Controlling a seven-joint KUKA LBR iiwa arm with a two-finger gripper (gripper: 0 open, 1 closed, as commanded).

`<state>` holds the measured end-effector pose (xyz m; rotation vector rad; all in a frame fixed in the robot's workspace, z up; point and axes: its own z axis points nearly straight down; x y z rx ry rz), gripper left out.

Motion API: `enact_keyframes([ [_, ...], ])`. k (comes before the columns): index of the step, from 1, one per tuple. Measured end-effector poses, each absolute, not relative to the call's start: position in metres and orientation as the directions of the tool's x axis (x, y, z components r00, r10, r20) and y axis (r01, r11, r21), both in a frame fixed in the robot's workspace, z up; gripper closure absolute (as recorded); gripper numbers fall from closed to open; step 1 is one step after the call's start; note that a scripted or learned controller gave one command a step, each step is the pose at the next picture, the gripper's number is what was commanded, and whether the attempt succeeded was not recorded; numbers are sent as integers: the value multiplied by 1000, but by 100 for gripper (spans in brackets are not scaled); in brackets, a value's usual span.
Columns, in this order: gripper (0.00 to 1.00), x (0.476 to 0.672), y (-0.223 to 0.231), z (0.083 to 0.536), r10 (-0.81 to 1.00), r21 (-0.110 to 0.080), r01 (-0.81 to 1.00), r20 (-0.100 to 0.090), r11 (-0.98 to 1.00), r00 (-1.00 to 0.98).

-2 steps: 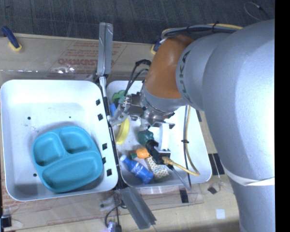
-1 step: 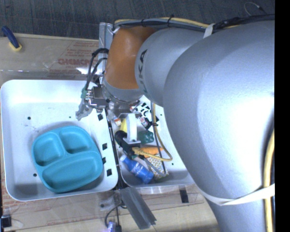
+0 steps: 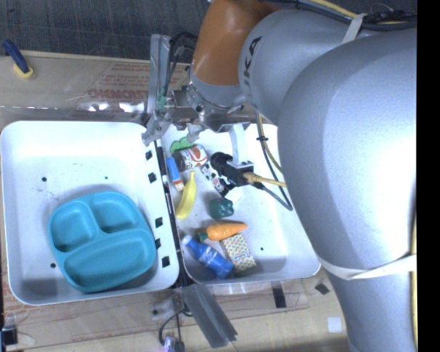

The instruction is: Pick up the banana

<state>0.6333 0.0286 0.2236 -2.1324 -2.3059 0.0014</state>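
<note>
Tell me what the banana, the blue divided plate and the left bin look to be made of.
Banana: likely moulded plastic, a toy; even yellow, smooth, with a slight sheen. Blue divided plate: probably plastic, matte to satin; uniform colour and soft rounded ridges. Left bin: apparently smooth white plastic, with rounded corners and a faint sheen, though coated metal is possible.

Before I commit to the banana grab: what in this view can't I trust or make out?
- Right bin, camera view: its right side is hidden under the arm, so anything lying there is unseen.
- Banana: its upper end is crowded by a red-and-white item; touching or apart is unclear.
- Green item: too small and shadowed to identify.
</note>
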Motion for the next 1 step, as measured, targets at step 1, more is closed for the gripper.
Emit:
enact_keyframes([
  [1,0,560,4,191,996,-5,996,0,86,-86],
])
